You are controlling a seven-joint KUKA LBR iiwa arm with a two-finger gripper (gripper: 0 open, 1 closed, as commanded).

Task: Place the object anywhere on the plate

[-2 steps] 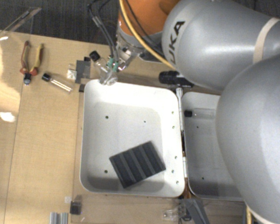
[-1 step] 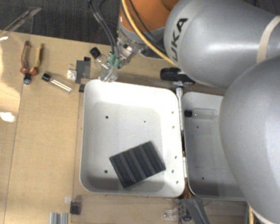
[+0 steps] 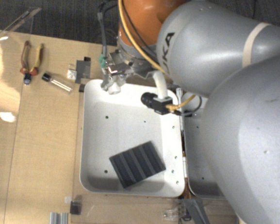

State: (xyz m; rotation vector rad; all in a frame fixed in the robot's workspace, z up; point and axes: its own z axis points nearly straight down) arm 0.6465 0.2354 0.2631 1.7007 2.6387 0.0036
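Note:
A dark grey ribbed rectangular plate [image 3: 137, 164] lies flat and turned at an angle in the near part of the left white bin [image 3: 93, 144]. My gripper [image 3: 110, 85] hangs over the bin's far left corner, well away from the plate, with its tip close to the bin rim. Its tip is small and pale against the white bin. Whether anything sits in it is too small to make out. The grey arm with its orange band [image 3: 144, 12] covers the upper right of the view.
The right bin [image 3: 200, 180] is mostly hidden under the arm. On the wooden bench left of the bins lie red-handled pliers [image 3: 31, 60], a small clear tube [image 3: 58, 82] and a black block [image 3: 84, 68]. A black cable plug [image 3: 155, 102] hangs from the wrist.

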